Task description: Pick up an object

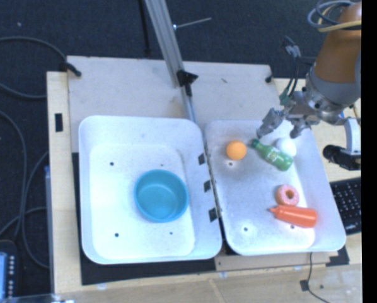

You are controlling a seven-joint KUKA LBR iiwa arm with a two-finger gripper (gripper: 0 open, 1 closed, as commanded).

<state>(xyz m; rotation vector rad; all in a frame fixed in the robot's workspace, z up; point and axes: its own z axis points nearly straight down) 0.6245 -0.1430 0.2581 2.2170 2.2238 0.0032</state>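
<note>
The camera view showed the tool (283,127) with its two fingers spread wide and nothing between them. It hung over the far part of the right bin (321,169), just above a green bottle (272,155) and a white ball (286,146) (they touched each other). To grab well, it should go straight down with one finger on each side of the bottle, then squeeze.

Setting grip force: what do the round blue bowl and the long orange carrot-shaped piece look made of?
Round blue bowl: likely moulded plastic, uniform colour with a smooth, slightly glossy look. Long orange carrot-shaped piece: probably plastic or rubber toy food, even colour and soft sheen; whether it is hard or soft can't be told.
</note>
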